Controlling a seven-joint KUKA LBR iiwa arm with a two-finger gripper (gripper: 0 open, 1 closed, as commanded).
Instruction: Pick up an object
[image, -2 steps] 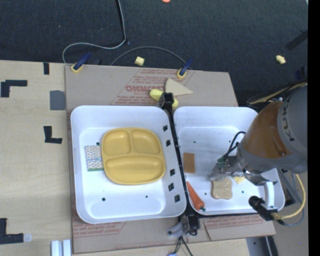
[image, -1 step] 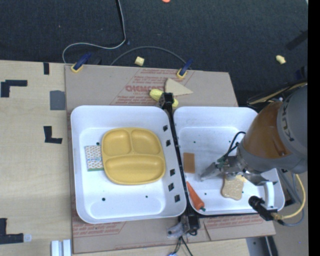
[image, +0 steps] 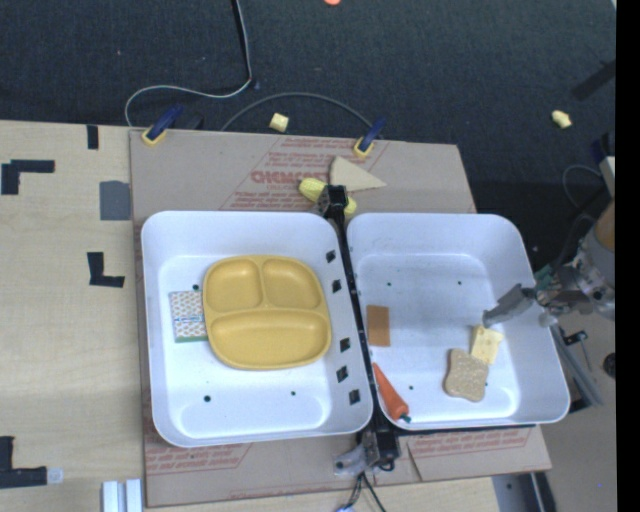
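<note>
The right bin (image: 500, 235) holds several small items. A tan bread slice (image: 467, 376) lies near its front right, with a pale yellow cheese piece (image: 486, 345) touching its upper edge. A flat brown cracker (image: 378, 325) lies at the left side, and an orange carrot (image: 391, 393) rests along the front left corner. My gripper (image: 508, 306) reaches in over the bin's right rim and hangs just above and right of the cheese piece. Nothing is visibly held in it.
The left bin (image: 160, 240) carries a yellow divided plate (image: 267, 311) and a small patterned box (image: 186, 315) at the plate's left. Behind the bins, on the cardboard, lie a yellow clamp (image: 336, 200) and a tan wedge (image: 355, 176). Cables run across the dark floor.
</note>
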